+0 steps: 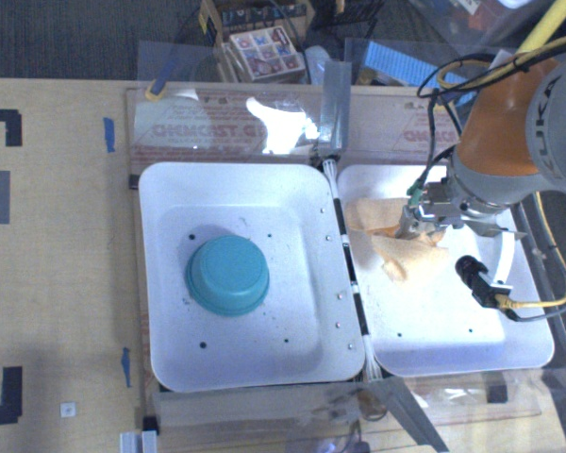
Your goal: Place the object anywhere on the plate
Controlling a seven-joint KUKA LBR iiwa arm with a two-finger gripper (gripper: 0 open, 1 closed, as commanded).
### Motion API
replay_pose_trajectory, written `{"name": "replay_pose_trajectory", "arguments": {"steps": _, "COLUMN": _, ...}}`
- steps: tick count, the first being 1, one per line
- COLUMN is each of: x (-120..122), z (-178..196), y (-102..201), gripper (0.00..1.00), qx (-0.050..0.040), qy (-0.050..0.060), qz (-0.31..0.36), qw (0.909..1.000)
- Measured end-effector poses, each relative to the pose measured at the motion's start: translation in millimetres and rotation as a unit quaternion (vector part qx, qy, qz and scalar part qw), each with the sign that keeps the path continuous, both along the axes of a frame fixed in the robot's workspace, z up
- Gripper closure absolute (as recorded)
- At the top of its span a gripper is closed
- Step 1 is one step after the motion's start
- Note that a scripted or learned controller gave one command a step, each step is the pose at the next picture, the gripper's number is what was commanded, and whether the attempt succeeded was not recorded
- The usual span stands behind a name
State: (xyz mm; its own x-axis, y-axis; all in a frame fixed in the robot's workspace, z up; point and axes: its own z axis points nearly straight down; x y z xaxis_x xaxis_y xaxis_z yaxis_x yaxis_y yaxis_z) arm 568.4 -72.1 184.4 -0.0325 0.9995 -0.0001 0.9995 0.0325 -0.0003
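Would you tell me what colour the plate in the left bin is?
Teal blue: the plate, seen clearly in the camera view.

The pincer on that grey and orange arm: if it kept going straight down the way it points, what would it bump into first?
Most likely the tan object lying in the right bin, directly under the pincer. Depth is hard to judge; they may already touch.

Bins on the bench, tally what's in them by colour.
Teal: 1, upturned plate in the left bin
Tan: 1, object in the right bin, under the tool
Total: 2
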Motion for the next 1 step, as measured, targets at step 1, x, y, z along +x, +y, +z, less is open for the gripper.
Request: {"name": "replay_pose_trajectory", "arguments": {"steps": 1, "x": 0.6, "z": 40.1, "y": -0.1, "gripper": 1.00, "qx": -0.0006, "qy": -0.001, "qz": 0.000, "qw": 1.0000}}
